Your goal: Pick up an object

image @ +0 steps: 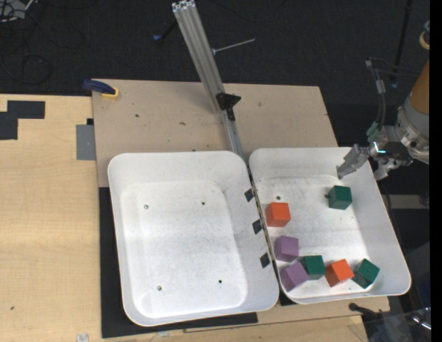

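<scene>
- The hand (360,159) hangs over the upper right corner of the right bin (306,166), reaching in from the right on the grey arm (420,130). Whether it is wide or narrow I cannot tell, since the tips are too small and blurred; nothing shows in its grasp.
- Nearest to it is a green cube (340,197), lying on the bin floor just below and slightly left of the hand, apart from it.
- Further left, near the bin's left wall, sits an orange cube (278,214).
- Below that is a purple cube (286,248), and a second purple cube (294,274) lies just beneath it, close to the bin's lower left corner.
- Along the lower edge of the right bin, a row runs rightward from the second purple cube: a small green cube (314,265), an orange block (339,271), then a green block (366,272) near the lower right corner; they lie close together.
- The left bin (135,173) stands side by side with the right one, their inner walls meeting.
- Both bins rest on the wooden surface (171,116), and a metal rail (203,59) slants up from between them.
</scene>
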Tool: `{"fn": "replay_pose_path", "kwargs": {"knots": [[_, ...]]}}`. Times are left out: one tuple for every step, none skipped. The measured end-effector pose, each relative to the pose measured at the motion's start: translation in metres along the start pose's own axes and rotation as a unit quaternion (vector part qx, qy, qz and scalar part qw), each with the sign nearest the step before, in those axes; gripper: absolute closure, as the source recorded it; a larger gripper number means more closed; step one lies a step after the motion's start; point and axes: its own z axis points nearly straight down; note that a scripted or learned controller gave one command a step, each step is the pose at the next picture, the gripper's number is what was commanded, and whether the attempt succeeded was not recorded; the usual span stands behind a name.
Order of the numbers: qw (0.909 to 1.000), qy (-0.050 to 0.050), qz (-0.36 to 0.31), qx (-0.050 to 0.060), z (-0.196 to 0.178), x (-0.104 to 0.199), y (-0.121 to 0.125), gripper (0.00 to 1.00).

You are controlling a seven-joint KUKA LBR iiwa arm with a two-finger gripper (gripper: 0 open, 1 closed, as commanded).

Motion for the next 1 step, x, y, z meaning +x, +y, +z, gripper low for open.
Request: {"fn": "replay_pose_path", "kwargs": {"knots": [[1.0000, -0.001, 0.000, -0.002, -0.0028, 0.0000, 0.0007, 0.00]]}}
